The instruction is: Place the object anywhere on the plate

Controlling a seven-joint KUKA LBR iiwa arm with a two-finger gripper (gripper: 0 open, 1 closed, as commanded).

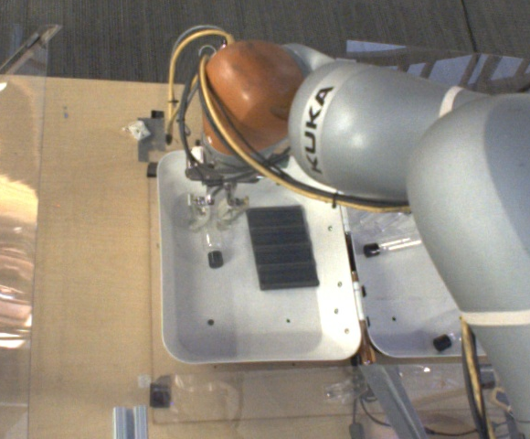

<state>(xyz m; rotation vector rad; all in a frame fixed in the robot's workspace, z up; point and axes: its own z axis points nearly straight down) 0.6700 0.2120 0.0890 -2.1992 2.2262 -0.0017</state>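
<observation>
We take the small dark object (215,259) as the task's thing; it lies on the floor of the left bin (183,327), just left of the dark ribbed plate (283,247) and not touching it. The gripper (212,210) hangs just above the object, up-left of the plate, its clear fingers spread with nothing between them, likely poised for a grasp.

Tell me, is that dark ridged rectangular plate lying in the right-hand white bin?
No, the dark ridged rectangular plate lies flat in the left white bin, beside the gripper.
</observation>
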